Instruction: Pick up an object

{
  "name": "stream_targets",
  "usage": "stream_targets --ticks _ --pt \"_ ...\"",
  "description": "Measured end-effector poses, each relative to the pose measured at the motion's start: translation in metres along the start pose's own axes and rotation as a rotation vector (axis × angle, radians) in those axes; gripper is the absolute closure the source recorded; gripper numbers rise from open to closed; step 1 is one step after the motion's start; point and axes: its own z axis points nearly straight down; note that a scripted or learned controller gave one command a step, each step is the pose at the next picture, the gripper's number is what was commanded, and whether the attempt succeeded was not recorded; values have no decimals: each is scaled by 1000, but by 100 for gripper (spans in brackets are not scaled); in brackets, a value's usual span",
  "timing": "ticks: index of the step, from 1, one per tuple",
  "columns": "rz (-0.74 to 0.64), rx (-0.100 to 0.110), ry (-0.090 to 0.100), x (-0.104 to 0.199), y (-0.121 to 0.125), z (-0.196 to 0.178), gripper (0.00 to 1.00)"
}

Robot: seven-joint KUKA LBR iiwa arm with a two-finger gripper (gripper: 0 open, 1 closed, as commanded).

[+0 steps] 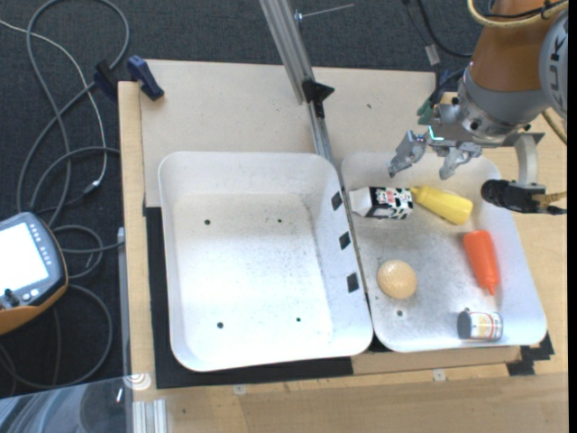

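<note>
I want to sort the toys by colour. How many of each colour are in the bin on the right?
Yellow: 1, the bottle
Orange: 1, the carrot
Tan: 1, the ball
Black and white: 1, the carton
Silver and tan: 1, the can
Total: 5

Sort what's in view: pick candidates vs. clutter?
Job:
gripper, open, above the right bin
yellow bottle
black-and-white carton
orange bottle
tan ball
small jar

Lying about:
left bin
teach pendant
cables
blue clamp
</note>
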Motion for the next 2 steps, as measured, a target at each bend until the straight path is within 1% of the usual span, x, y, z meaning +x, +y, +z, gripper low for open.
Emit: stream_targets --ticks 1,2 --pt "0 -5 -1 0 1 -3 0" --pt "1 0 -1 -7 -7 51 0"
